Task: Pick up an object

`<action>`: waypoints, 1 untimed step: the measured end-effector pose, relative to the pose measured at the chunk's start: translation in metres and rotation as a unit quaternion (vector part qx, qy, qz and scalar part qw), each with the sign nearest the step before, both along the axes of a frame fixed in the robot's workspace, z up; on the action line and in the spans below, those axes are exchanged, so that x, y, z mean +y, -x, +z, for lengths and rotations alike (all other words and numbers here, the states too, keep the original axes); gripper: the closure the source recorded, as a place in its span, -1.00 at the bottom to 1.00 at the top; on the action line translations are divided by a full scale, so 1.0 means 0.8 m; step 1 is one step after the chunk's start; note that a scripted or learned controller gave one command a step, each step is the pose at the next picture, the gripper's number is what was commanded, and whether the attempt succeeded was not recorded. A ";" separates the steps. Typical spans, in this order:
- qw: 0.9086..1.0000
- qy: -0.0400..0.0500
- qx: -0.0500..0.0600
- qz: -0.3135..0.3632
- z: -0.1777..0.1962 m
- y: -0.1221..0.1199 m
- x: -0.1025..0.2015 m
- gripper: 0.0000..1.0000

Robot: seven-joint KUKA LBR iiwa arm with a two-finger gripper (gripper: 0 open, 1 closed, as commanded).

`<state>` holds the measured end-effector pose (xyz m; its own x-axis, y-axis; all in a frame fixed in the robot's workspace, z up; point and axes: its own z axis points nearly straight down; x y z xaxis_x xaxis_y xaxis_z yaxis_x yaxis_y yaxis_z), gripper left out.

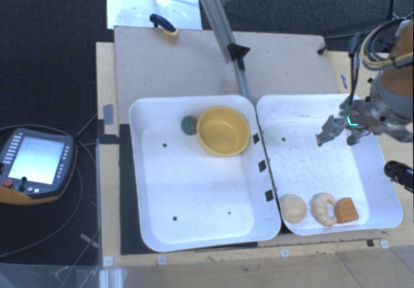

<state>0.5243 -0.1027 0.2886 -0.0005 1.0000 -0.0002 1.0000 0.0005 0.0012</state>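
Observation:
My gripper (341, 135) hangs over the upper right part of the right bin (304, 109), fingers spread and nothing between them. At that bin's front edge lie three things in a row: a round cream bun (292, 208), a pale croissant (323, 208) and an orange block (347, 210). They sit well below the gripper in the view. In the left bin (162, 215) a yellow bowl (223, 131) stands near the back right corner, with a small dark green ball (188, 125) touching its left side.
A slanted metal pole (217, 15) with a black clamp crosses the bench behind the bins. A teach pendant (32, 165) lies on the floor at the left. A small blue and yellow tool (163, 24) rests at the bench's back left.

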 end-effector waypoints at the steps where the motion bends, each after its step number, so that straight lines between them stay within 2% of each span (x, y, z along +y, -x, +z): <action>1: 1.000 0.000 0.000 0.000 0.000 0.000 0.000 -1.00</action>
<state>0.5243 -0.1027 0.2886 -0.0005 1.0000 -0.0002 1.0000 0.0005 0.0012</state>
